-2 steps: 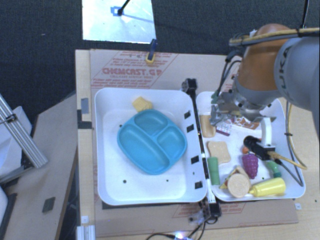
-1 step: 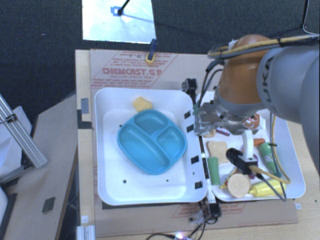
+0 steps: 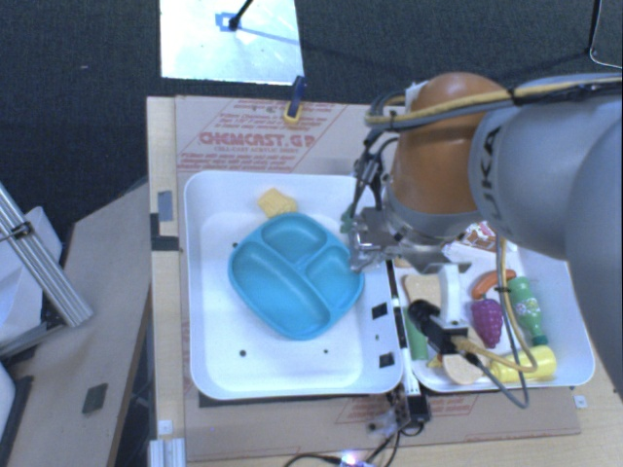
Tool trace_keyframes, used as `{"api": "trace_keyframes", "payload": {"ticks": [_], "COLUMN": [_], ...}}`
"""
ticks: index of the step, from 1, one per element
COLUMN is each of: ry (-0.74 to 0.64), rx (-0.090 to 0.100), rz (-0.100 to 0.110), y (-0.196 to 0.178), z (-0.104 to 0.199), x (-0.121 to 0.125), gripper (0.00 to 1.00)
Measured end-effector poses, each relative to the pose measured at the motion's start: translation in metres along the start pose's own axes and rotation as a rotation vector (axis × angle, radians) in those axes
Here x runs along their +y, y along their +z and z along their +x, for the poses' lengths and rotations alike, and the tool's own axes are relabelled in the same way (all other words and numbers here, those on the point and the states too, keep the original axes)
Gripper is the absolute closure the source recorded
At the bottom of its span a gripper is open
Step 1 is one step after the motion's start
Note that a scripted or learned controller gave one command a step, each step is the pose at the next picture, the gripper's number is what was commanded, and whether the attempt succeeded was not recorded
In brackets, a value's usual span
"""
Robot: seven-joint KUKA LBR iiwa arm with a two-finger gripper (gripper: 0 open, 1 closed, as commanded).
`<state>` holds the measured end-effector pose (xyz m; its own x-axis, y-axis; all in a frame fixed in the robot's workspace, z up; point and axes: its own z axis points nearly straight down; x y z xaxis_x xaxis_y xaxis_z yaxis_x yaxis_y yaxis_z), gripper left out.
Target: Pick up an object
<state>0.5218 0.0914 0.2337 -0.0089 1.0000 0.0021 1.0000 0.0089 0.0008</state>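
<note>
Grey arm (image 3: 550, 163), dark lettering (image 3: 486, 168) on link; glossy orange band (image 3: 438, 154) beside claw (image 3: 360, 248), cables (image 3: 389, 115) draped over the band.

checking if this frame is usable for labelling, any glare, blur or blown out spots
Camera view: the pale panel at the top is blown out to near white; the left bin is bright but keeps its rim; the blue tray is crisp; the arm, nearest the lens, looks slightly soft and covers part of the right bin.

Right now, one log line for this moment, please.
tool at right edge of blue tray | left bin: tray, yellow piece | held: unclear
</note>
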Motion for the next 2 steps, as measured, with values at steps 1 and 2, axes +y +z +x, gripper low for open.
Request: {"api": "trace_keyframes", "payload": {"ticks": [1, 2], "ry": [0.009, 0.004], "rx": [-0.002, -0.001], "rz": [0.002, -0.001], "y": [0.0189, 0.0185], "z": [-0.0117, -0.0029], "x": [0.0011, 0.0023], "gripper": [1.00, 1.00]}}
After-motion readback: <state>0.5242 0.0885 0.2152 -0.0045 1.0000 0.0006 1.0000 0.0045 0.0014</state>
